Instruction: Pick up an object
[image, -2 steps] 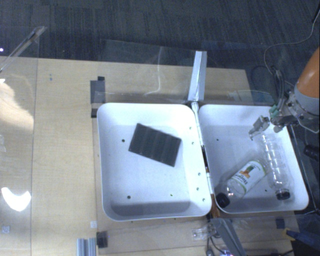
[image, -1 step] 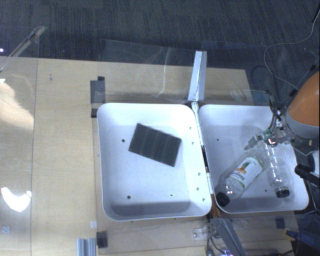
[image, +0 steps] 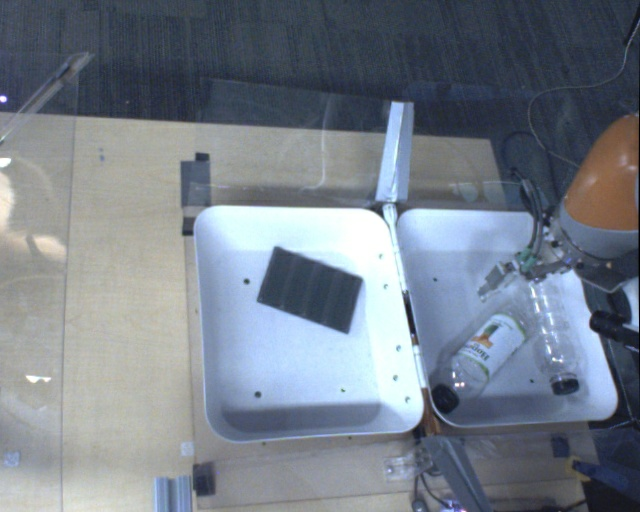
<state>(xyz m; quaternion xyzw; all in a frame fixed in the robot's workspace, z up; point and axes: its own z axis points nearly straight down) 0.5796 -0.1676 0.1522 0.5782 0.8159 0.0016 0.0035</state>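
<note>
Left bin (image: 215, 300) holds 1 dark pad (image: 310, 289); right bin (image: 440, 255), 2 bottles (image: 487, 350); pincer (image: 512, 270) grip unclear.

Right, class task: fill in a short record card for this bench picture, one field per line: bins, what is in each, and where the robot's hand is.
bins: two white bins, left bin and right bin, side by side
left bin contents: dark ridged rectangular pad, lying flat, tilted
right bin contents: labelled clear bottle and plain clear bottle, both lying down
hand: hand over the right bin, above the bottles
hand grip: cannot tell
</note>
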